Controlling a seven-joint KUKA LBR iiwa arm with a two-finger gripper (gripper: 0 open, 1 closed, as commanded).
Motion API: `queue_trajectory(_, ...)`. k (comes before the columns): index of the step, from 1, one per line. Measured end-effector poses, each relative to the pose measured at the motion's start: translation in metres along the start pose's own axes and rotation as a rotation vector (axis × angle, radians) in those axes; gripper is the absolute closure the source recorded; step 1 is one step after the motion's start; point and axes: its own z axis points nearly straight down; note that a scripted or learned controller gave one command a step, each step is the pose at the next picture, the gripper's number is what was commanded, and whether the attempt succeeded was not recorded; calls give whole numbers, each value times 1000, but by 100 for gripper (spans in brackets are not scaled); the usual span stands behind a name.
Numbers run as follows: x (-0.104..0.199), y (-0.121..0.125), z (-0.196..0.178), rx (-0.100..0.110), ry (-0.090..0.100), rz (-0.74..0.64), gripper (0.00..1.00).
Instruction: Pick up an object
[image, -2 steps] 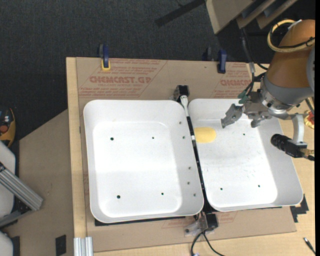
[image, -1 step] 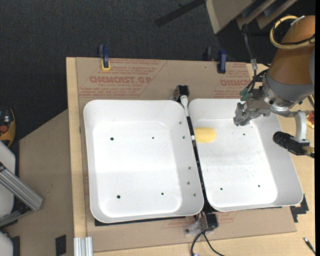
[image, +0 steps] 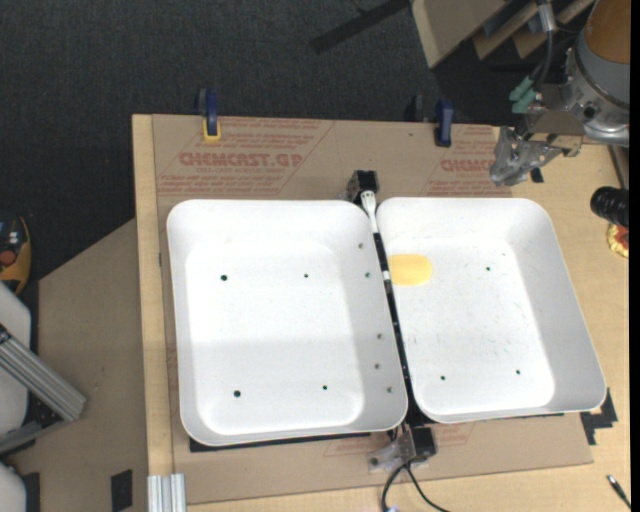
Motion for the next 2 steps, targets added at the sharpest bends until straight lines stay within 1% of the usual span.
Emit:
queue_trajectory(1,35,33,106,27,1,3,100)
queue_trajectory(2,42,22,73,15,0,5,100)
